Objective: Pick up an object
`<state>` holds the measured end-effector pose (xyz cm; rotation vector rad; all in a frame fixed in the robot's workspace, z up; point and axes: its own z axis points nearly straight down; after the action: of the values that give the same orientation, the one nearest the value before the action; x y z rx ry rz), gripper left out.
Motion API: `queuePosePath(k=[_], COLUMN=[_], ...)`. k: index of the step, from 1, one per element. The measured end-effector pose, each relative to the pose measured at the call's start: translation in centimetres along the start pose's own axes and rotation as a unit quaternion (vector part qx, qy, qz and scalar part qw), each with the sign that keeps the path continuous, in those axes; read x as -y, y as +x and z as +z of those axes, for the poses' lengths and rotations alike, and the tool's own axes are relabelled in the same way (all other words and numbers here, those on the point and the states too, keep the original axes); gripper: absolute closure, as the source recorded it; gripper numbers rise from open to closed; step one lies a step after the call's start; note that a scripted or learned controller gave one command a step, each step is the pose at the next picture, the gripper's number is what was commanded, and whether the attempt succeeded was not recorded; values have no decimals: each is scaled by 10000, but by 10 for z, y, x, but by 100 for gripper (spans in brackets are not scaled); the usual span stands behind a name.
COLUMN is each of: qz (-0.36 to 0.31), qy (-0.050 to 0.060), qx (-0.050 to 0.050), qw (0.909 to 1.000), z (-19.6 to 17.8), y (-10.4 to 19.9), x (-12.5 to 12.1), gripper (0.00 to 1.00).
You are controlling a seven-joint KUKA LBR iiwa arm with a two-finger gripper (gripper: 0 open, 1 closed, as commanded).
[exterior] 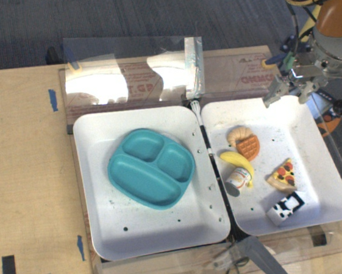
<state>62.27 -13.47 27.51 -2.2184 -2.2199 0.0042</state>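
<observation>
1. Claw [288, 92] position: above the far right corner of the right bin [327, 164], at the end of the grey arm [330, 29] with its orange band. Its grip state cannot be told; the tip is a blur against the bin rim. Nothing is seen held in it.
2. Right bin contents, placed relative to the banana [237, 160]: a waffle-like orange piece [249, 147] touches the banana on its far right side, with a pale pastry-like item [238, 134] just beyond it.
3. A small can [238, 181] lies on its side just near of the banana, touching or almost touching it.
4. A pizza slice [282, 174] lies to the right of the banana, apart from it.
5. A black-and-white object [286, 207] sits near-right of the banana, close to the bin's near rim.
6. Left bin [97, 191]: holds a teal divided plate [151, 167], well to the left of the banana, across the bin divide.
7. Worktop [22, 181]: wooden, with black and blue tape marks, left of both bins.
</observation>
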Motion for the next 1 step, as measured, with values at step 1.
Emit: queuePosePath(k=[1], qz=[2], qy=[-37], qx=[3], qw=[10000], z=[181], y=[-1], x=[39], gripper=[0])
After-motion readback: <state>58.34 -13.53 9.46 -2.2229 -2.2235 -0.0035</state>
